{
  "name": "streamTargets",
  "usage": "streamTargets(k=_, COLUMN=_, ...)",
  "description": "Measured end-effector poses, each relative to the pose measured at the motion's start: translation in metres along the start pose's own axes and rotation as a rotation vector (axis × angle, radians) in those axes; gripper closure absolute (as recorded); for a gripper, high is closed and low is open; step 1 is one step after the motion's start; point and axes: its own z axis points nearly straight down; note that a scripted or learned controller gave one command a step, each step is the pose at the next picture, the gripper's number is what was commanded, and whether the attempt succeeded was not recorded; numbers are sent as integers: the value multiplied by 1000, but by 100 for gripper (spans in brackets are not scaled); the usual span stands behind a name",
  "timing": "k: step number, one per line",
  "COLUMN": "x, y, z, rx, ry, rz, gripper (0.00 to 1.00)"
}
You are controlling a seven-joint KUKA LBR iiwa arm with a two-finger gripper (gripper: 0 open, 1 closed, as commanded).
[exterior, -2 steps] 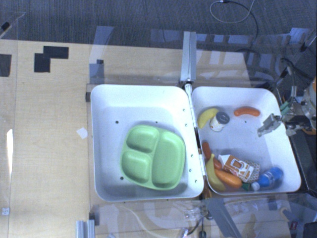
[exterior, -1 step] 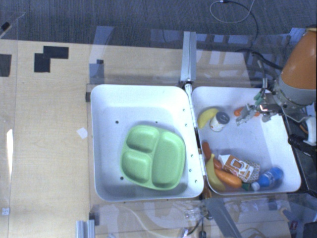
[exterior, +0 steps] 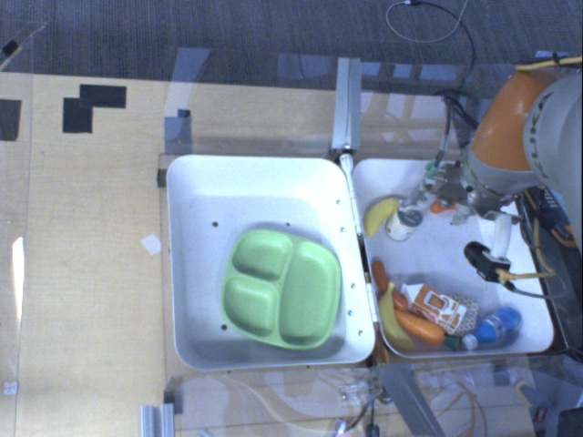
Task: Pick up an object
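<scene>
A grey robot arm with an orange band reaches in from the right, its claw (exterior: 444,192) low over the back of the right bin (exterior: 537,340), near a yellow banana (exterior: 380,213). Whether the claw is spread or pinching cannot be told. Crowded along the bin's front edge lie a carrot (exterior: 421,327), a snack packet (exterior: 442,307) and a blue-capped bottle (exterior: 492,328). The left bin (exterior: 187,244) holds a green divided tray (exterior: 283,288).

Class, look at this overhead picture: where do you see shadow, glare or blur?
Camera view: soft shadow lies under the green tray in the left bin; pale reflections streak the bench at left, as if through a clear pane; the arm looks slightly blurred; the right bin is evenly lit.
</scene>
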Motion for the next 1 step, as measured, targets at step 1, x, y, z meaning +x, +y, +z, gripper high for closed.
streamTargets(k=1, x=0, y=5, z=26, rx=41, ry=-2, rz=-53, gripper=0)
